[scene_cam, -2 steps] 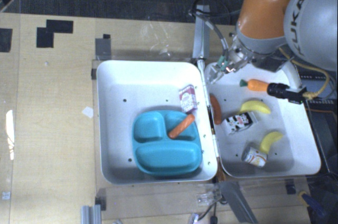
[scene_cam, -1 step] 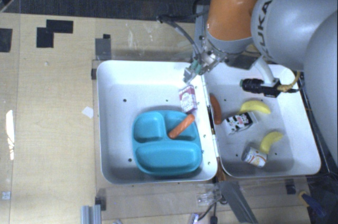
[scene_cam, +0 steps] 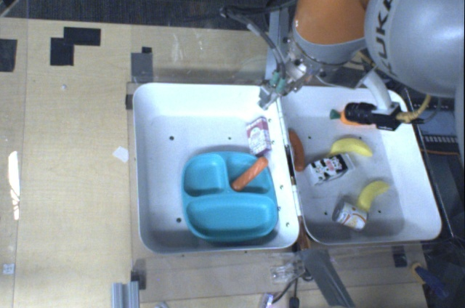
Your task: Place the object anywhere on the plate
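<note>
A blue plate (scene_cam: 218, 208) with compartments lies in the left bin (scene_cam: 156, 176). An orange carrot-like piece (scene_cam: 249, 173) rests slanted on the plate, across the rim of its upper right compartment. My gripper (scene_cam: 271, 91) hangs above the wall between the two bins, up and to the right of the plate and well apart from the orange piece. Just below the gripper, a small white and maroon packet (scene_cam: 258, 136) lies against the left bin's right wall.
The right bin (scene_cam: 418, 205) holds a brown sausage (scene_cam: 296, 147) by its left wall, two yellow bananas (scene_cam: 351, 147) (scene_cam: 373, 192), a black and white carton (scene_cam: 328, 167), a small can (scene_cam: 350, 216) and an orange piece (scene_cam: 338, 114) at the back.
</note>
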{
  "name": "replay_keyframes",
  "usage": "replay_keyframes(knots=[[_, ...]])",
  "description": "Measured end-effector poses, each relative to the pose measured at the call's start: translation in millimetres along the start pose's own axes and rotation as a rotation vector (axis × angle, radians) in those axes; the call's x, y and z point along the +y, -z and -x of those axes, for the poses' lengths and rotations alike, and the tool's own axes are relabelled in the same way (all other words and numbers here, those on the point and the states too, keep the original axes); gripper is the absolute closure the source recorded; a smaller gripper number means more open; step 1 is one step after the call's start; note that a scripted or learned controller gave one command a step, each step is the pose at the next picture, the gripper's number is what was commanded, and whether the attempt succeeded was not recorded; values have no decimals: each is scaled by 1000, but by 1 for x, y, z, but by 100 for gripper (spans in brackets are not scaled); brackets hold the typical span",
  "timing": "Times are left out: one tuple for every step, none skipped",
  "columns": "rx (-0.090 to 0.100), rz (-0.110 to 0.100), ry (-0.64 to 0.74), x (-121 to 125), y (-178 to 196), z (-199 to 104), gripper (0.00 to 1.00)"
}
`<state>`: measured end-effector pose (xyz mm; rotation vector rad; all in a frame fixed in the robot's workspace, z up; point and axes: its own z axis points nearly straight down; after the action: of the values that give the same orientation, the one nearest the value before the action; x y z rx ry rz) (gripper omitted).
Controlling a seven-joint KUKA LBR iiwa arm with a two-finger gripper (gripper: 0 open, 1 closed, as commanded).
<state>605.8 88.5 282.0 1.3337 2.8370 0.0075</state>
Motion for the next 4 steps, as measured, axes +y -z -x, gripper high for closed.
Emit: replay_keyframes(knots=[[2,-2,191,41,-60,-28,100],[3,1,634,68,-67,-123,100],[-13,17,723,30,-186,-72,100],[1,3,713,60,-126,-99,100]])
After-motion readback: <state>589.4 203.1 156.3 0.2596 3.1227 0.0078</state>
